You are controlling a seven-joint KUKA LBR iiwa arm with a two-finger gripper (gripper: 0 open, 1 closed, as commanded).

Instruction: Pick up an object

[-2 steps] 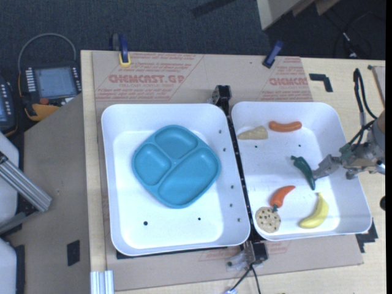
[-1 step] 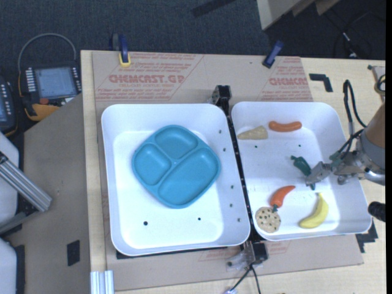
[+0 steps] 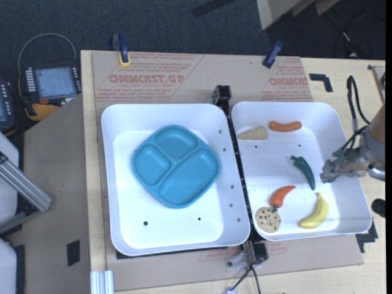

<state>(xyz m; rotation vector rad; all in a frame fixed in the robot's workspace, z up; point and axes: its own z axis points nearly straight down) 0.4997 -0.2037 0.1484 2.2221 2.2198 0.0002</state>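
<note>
From my seat at the remote station, the overhead camera showed me two white bins side by side on the bench, the left bin (image 3: pixel 116 164) in the middle of the frame and the right bin (image 3: pixel 334 121) toward the right side. In the left bin lay a blue divided plate (image 3: pixel 176 165), sitting a little above that bin's centre, with three compartments and nothing in them that I could see. The right bin held the small things I could go for: an orange sausage (image 3: pixel 285 126) near its upper edge, a pale tan piece (image 3: pixel 253 133) just to the left of it, a dark green pepper (image 3: pixel 304 170) near the middle, a red-orange pepper (image 3: pixel 281 195) below and to the left of the green one, a cookie (image 3: pixel 267 219) touching the lower tip of the red-orange pepper in the bin's lower left corner, and a yellow banana (image 3: pixel 315 213) toward the lower right. The gripper (image 3: pixel 334 170) came in from the right edge of the frame and hung over the right side of that bin, just beside the green pepper and above the banana. I could not tell how its fingers were set, and I saw nothing between them.
</note>
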